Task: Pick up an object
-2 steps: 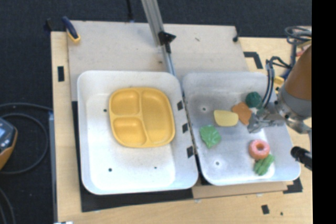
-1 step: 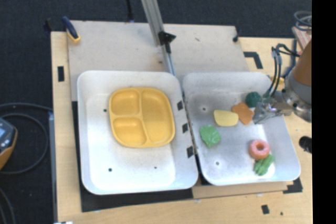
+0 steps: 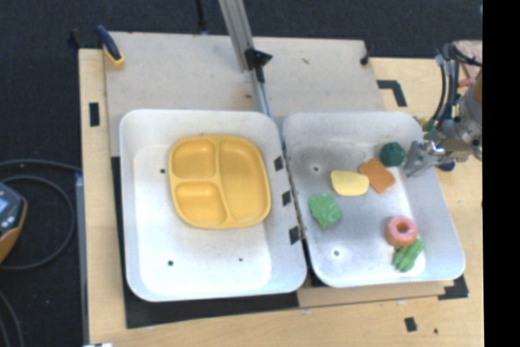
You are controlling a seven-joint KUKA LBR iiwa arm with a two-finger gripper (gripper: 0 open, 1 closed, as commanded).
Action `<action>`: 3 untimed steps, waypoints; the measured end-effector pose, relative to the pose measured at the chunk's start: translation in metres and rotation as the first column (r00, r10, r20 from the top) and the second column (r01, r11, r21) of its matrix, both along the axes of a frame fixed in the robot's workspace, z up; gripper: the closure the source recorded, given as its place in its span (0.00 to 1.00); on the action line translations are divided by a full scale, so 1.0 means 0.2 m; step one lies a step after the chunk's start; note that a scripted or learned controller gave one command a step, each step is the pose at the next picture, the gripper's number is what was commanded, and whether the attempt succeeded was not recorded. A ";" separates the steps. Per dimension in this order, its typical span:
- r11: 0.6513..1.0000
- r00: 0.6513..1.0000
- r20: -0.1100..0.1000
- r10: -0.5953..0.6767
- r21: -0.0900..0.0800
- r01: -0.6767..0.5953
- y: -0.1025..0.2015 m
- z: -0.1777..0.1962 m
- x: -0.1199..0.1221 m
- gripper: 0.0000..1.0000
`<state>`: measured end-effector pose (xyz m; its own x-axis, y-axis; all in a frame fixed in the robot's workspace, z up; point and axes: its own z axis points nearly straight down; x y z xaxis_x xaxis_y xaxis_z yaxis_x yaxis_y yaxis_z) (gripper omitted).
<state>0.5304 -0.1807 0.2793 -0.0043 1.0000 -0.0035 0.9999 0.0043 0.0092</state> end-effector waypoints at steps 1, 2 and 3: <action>1.000 1.000 -0.005 0.003 0.003 -0.003 0.27 -0.02 0.07 1.00; 1.000 1.000 -0.007 0.002 0.003 -0.002 0.47 -0.08 0.19 1.00; 1.000 1.000 -0.007 0.003 0.004 -0.003 0.75 -0.10 0.27 1.00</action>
